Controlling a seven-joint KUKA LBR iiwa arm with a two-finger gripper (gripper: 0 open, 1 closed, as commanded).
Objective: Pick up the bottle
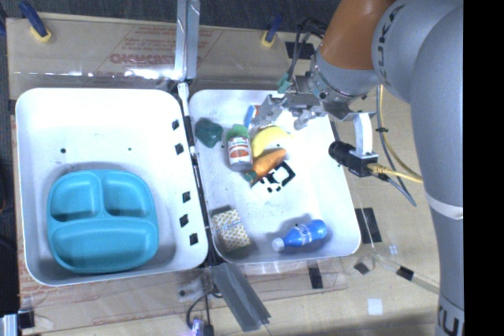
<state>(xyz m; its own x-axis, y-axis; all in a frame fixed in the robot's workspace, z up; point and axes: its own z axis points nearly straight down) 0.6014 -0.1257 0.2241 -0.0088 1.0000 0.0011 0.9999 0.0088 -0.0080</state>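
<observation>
End effector [285, 111] above blue bottle [303, 235].

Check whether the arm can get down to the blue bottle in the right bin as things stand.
Probably yes. The blue bottle lies on its side near the right bin's front edge, apart from the other items, nothing over it. The end effector sits above the cluster farther back.

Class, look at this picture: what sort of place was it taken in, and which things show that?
Probably a robotics lab bench for grasping trials: a grey arm with an orange band, two shallow white bins clamped to a board, and assorted small items like a blue plastic bottle.
</observation>
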